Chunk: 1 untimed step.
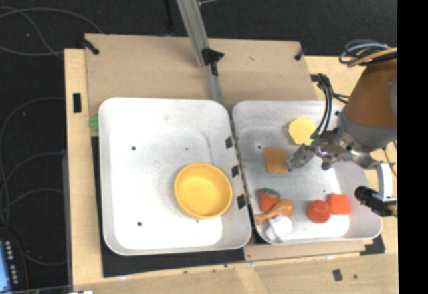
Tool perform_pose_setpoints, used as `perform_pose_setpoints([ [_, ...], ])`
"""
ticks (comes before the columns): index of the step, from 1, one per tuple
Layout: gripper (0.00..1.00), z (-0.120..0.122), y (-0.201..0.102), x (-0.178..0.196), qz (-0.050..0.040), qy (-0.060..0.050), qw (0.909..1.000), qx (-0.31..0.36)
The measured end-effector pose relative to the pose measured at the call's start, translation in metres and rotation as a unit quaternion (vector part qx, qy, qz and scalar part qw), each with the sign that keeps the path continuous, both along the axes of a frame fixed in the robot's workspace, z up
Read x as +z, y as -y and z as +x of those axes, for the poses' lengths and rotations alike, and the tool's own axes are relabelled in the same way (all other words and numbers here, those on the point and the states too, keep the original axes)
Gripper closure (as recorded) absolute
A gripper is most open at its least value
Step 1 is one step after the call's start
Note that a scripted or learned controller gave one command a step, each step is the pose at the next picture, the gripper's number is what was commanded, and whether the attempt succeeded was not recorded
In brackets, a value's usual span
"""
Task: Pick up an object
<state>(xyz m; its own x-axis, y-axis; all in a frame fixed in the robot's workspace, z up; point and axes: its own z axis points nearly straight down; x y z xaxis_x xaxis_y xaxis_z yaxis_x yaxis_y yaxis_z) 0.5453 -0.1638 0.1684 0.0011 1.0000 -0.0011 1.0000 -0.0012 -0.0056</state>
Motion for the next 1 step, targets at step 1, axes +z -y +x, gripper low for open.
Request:
perform_pose_setpoints([
  [1, 0.0, -0.0016, 0.0003, -0.0597, 0.0001, 0.003, 1.0, 0.0],
])
